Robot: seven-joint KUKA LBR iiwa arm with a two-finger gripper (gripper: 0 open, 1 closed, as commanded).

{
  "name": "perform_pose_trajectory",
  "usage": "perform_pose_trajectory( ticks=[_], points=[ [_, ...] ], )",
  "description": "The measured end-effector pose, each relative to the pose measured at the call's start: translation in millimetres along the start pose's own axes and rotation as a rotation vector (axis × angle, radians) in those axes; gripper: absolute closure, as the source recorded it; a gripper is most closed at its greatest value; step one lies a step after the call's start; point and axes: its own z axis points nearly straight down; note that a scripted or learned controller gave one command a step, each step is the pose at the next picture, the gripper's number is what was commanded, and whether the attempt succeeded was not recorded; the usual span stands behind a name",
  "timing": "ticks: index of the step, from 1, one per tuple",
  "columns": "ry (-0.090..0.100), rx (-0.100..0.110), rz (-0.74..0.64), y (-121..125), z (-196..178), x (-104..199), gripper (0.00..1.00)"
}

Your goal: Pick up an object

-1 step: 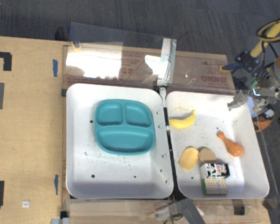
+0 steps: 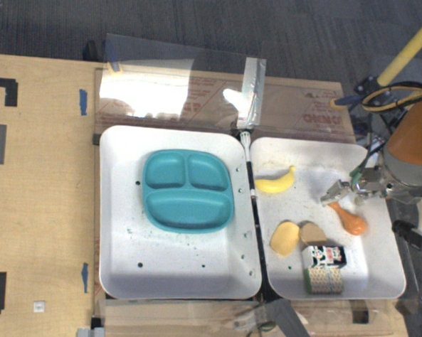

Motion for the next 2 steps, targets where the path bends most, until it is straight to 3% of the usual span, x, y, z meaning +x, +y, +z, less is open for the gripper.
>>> perform_pose_trajectory(
  ticks=[1,2],
  points=[
    [-0.008,-0.003,-0.001,0.4,-10.4,-2.2,1.00],
    [-0.013,0.000,0.526,6.4,-83.2,25.1,1.00]
  ],
)
